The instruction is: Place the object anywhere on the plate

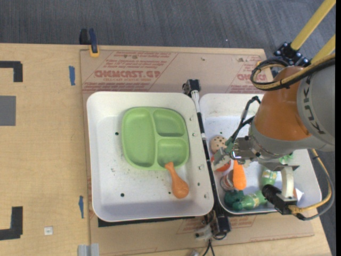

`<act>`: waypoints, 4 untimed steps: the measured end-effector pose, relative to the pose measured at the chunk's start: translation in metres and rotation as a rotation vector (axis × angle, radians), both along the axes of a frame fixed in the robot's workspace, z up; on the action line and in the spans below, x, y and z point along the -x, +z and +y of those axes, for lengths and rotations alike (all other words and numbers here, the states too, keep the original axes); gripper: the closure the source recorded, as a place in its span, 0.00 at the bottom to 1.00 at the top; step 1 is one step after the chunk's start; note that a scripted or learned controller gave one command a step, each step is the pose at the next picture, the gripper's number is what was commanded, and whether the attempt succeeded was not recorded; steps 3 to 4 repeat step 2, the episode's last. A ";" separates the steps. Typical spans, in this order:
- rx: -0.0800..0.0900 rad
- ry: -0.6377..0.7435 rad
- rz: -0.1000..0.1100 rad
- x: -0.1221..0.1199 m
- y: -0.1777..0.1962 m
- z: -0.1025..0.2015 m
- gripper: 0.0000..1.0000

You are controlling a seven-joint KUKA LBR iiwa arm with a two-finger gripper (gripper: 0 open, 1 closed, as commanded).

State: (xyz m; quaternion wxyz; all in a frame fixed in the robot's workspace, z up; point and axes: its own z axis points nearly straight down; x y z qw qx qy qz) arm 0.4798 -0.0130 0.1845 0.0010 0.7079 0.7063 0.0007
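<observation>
A green divided plate (154, 137) lies in the left bin (101, 143). An orange drumstick-shaped toy (178, 183) rests with its thin end on the plate's near rim and its thick end on the bin floor. Over the right bin (213, 111), my gripper (235, 158) is shut on the top of an orange carrot (239, 177), which points down toward the bin's near side. The wrist hides much of that bin's middle.
In the right bin, a beige round toy (217, 142) lies near the left wall. A red-and-white piece (227, 182) and green toys (241, 199) sit at the near edge. A pale green item (269, 176) is under the wrist.
</observation>
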 end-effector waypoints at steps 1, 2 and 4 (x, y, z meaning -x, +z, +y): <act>0.000 0.000 0.000 0.000 0.000 0.000 0.00; 0.000 0.000 0.000 0.000 0.000 0.000 0.00; 0.000 0.000 0.000 0.000 0.000 0.000 0.00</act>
